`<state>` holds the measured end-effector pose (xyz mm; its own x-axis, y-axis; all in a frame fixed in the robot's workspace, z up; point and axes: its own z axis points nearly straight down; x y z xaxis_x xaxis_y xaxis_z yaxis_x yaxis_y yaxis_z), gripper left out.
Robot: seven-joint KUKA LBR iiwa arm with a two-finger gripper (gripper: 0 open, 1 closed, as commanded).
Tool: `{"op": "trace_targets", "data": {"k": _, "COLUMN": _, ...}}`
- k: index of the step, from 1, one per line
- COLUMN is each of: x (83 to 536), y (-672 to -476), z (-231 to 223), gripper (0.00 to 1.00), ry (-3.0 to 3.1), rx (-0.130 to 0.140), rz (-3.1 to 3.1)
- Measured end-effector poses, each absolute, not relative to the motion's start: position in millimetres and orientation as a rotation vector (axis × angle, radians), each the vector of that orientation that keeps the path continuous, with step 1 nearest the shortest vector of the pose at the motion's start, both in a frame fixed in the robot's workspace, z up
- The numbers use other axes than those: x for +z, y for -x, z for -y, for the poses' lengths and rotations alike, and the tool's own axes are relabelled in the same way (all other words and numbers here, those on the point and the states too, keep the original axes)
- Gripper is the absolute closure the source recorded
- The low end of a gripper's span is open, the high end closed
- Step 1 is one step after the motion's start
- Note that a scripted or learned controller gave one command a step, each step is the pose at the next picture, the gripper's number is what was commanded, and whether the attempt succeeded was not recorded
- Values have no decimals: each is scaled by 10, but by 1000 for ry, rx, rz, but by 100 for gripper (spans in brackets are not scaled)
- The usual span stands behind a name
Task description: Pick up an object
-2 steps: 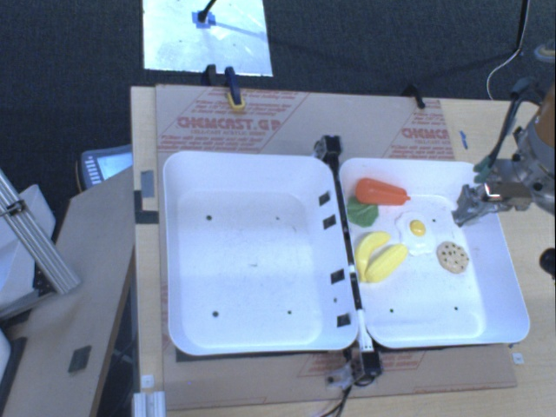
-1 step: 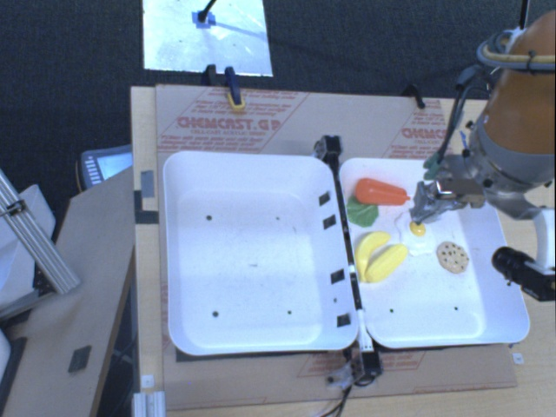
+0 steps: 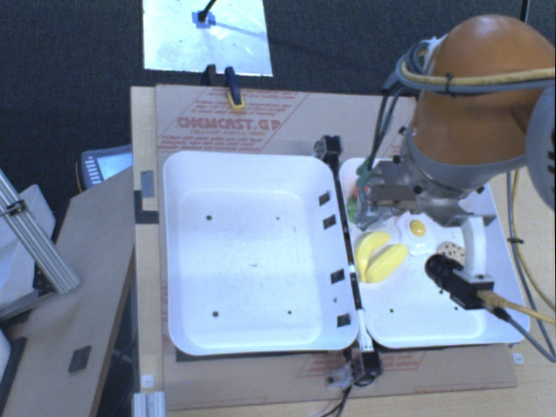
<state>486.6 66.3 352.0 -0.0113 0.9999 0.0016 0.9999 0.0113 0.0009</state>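
Reaches in from the right with the grey arm (image 3: 486, 85), its orange band bulking large over the right bin (image 3: 434, 333). Hangs the gripper (image 3: 380, 200) low above that bin's far left corner, close to the divide between the two bins. Impossible to tell from this angle whether open or closed, or holding anything, since the wrist covers most of the tool.

In the right bin, just in front of the gripper: a yellow banana-shaped piece (image 3: 380, 259) lying near the bin's left wall. Just beside it, toward the right, a fried-egg toy (image 3: 417, 229) – white with a yellow centre – and next to that a speckled tan round (image 3: 451, 252). A bit of green (image 3: 353, 205) peeking out at the gripper's left edge, too hidden to name.

Left bin (image 3: 252, 320) alongside, rims touching along a row of black clips. Under both bins, a cardboard sheet (image 3: 226, 120) with red lettering.
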Motion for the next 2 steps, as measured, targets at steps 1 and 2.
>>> {"op": "trace_targets", "data": {"k": 1, "x": 4134, "y": -4871, "z": -1027, "gripper": 100, "ry": 2214, "rx": -13, "rz": 2233}}
{"op": "trace_targets", "data": {"k": 2, "x": 4494, "y": -4868, "z": -1584, "gripper": 100, "ry": 2214, "rx": -9, "rz": 2231}}
